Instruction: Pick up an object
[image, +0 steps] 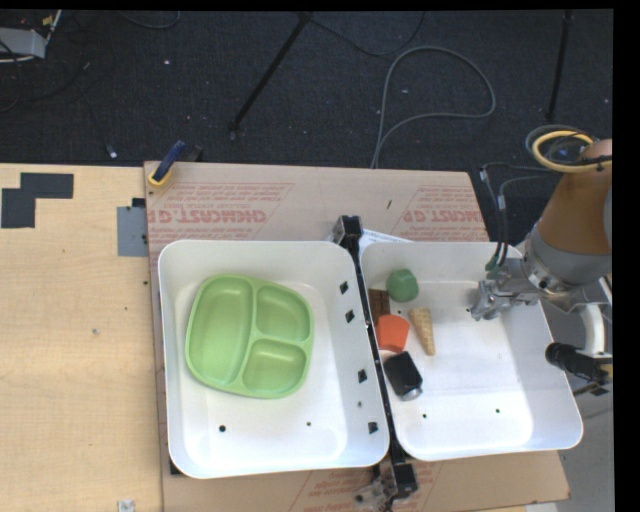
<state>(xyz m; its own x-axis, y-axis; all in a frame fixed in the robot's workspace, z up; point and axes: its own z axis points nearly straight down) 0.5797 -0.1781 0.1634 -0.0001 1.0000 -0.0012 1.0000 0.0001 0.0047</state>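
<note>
Reaching in from the right edge of the frame, the arm (572, 225) holds its gripper (487, 301) over the upper right part of the right bin (500, 420); whether it grips anything cannot be told. Along that bin's left side lie a green ball (403, 285), a tan cone (424, 330), an orange block (393, 333) and a black object (404, 374), all well apart from the gripper. The left bin (260, 440) holds a green divided plate (249, 335).

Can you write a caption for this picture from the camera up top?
Gripper hovers in right bin; green plate in left bin.
</note>
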